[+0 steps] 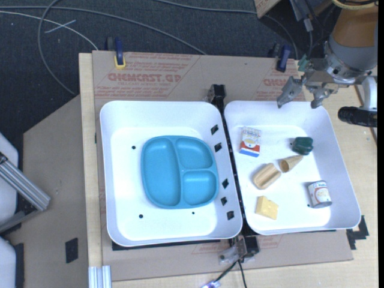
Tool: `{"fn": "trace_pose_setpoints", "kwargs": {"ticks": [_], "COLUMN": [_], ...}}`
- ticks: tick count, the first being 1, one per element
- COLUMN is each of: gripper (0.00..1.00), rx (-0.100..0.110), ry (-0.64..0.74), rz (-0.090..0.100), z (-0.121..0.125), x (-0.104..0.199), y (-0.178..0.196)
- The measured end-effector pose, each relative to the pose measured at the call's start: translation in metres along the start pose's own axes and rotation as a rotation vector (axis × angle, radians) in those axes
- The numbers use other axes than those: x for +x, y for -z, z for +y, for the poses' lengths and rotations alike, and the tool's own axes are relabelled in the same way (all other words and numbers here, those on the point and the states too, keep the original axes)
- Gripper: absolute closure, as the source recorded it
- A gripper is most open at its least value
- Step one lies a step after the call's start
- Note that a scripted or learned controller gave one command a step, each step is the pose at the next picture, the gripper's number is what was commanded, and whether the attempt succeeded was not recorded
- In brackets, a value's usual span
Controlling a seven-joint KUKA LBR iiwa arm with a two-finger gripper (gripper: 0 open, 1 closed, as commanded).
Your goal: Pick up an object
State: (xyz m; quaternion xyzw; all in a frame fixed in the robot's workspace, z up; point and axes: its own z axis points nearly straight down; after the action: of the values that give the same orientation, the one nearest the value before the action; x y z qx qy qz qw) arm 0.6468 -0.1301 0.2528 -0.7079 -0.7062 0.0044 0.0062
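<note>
My gripper (298,97) hangs open over the far edge of the right bin (342,167), its two fingers spread with nothing between them. Below it in that bin lie several small items: a red and white carton (251,141), a dark green object (302,144), a tan cone-like piece (289,162), a tan bread-shaped piece (266,176), a small can (320,194) and a yellow cheese wedge (267,207). The carton and green object are the nearest to the gripper.
The left bin (120,203) holds a blue divided plate (179,171). Black clips line the seam between the bins (221,155). Blue clamps (120,51) hold the cardboard base at the back. Cables run over the dark floor at the upper left.
</note>
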Motion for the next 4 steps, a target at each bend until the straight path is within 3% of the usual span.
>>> {"fn": "trace_pose_setpoints", "kwargs": {"ticks": [1,2,4], "gripper": [0.0,0.0,0.0], "rx": [-0.014,-0.01,-0.01], "ry": [0.003,0.002,0.003], "rz": [-0.002,-0.002,-0.002], "z": [0.002,-0.005,0.007], "x": [0.001,-0.004,0.002], "y": [0.009,-0.037,-0.134]}}
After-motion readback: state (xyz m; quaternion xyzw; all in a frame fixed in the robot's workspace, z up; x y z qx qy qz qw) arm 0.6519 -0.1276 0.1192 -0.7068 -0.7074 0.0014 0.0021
